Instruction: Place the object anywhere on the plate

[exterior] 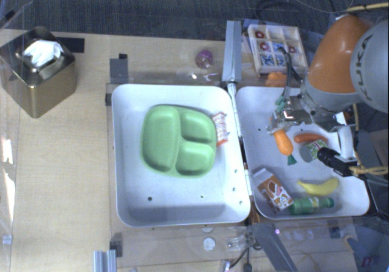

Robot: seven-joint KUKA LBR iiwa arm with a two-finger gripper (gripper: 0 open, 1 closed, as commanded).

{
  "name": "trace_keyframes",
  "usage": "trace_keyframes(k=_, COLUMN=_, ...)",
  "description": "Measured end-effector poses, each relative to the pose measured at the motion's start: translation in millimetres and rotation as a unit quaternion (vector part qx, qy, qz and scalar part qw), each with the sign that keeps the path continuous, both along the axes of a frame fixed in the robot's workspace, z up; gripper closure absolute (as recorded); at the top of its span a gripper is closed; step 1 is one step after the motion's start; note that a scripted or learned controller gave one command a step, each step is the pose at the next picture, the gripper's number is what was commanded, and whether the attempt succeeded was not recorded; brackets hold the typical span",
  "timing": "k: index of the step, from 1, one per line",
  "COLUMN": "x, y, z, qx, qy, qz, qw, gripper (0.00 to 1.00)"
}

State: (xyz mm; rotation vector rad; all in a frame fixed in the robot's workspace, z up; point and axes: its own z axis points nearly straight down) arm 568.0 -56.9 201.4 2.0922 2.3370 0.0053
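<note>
Gripper (285,116) hangs over the upper left part of the right bin (358,204); open or closed cannot be told from this angle. No object can be seen in its grasp.

Far left of the gripper: tan box (39,79) with crumpled white material inside, on the bench.

Left of the gripper: left bin (130,204) holding the green plate (178,140), which has three compartments. A red and white packet (220,128) lies against the plate's right edge, on the side facing the gripper. Its print is too small to read.

Up and left of the gripper, outside the bins: a small purple object (204,57).

Just below the gripper: orange carrot (281,141), lying on the right bin floor, well apart from the plate. Contact with the gripper cannot be told.

Further below, near the bin's front wall: a brown and white carton (275,192), label unreadable, and just right of it a green bottle (310,205) on its side.

Above the gripper, behind the bin: a flat box (273,46) with a grid of small pictures, text not legible.

Right of the carrot: a red, elongated item (310,138), and under it a grey-green can (310,152). A yellow banana (319,186) lies just above the bottle.

Right of the gripper: arm (340,52), with dark lettering on its grey shell, only partly visible.
</note>
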Motion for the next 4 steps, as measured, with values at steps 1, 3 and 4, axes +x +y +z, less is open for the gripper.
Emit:
trace_keyframes(k=1, x=11, y=85, z=26, qx=0.0010, qy=-0.001, qz=0.003, qw=1.0000, gripper=1.00)
trace_keyframes(k=3, x=69, y=176, z=-58, qx=0.0002, qy=0.002, qz=0.185, qw=0.9827, gripper=1.00)
trace_keyframes(k=4, x=69, y=176, z=-57, qx=0.0001, qy=0.001, qz=0.185, qw=0.9826, gripper=0.00)
